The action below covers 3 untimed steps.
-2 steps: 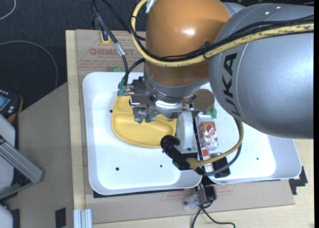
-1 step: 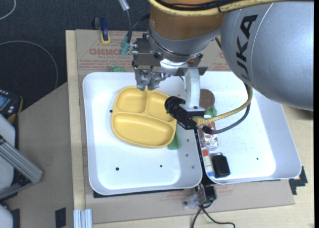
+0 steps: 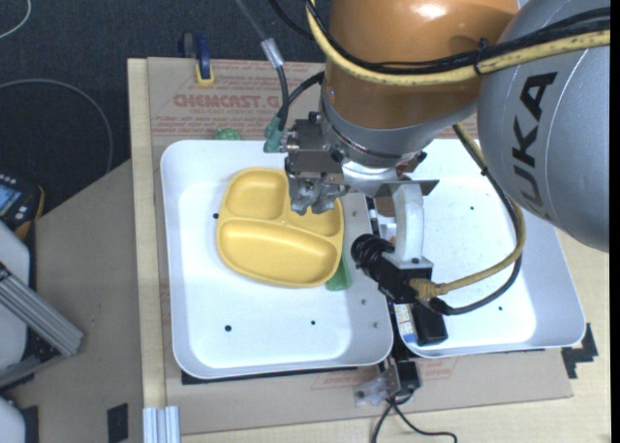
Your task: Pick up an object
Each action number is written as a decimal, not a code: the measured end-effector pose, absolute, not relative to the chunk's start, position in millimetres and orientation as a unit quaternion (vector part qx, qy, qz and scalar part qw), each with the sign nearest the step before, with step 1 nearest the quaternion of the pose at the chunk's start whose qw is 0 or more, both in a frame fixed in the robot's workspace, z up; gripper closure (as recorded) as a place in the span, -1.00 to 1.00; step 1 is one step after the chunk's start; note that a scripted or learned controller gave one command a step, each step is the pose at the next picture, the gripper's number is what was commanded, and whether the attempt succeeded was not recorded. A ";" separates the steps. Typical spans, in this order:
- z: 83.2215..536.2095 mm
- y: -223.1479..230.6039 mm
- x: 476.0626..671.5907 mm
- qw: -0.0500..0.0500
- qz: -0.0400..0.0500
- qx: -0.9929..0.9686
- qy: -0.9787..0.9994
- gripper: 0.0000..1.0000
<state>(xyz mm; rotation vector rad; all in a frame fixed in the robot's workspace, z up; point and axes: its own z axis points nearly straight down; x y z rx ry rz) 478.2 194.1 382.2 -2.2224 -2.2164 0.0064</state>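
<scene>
— Where was the yellow divided plate [image 3: 276, 237]?
— Lay flat in the left bin [image 3: 194, 267], toward its right side, with a green piece [image 3: 338, 279] just beside its right edge.
— And the hand [image 3: 312, 201]?
— Hung over the plate's upper right part, near the rim. Could not tell whether spread or pressed together.

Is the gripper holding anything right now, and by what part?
Cannot be told. The gripper sits over the inner edge of the yellow divided tray in the left bin, but nothing visibly shows a hold.
</scene>
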 end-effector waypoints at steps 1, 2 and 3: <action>357.0 140.4 478.9 0.001 0.002 -0.709 -0.705 1.00; 368.8 143.3 479.7 0.000 0.000 -0.707 -0.707 1.00; 378.9 143.8 480.2 -0.001 -0.001 -0.707 -0.708 1.00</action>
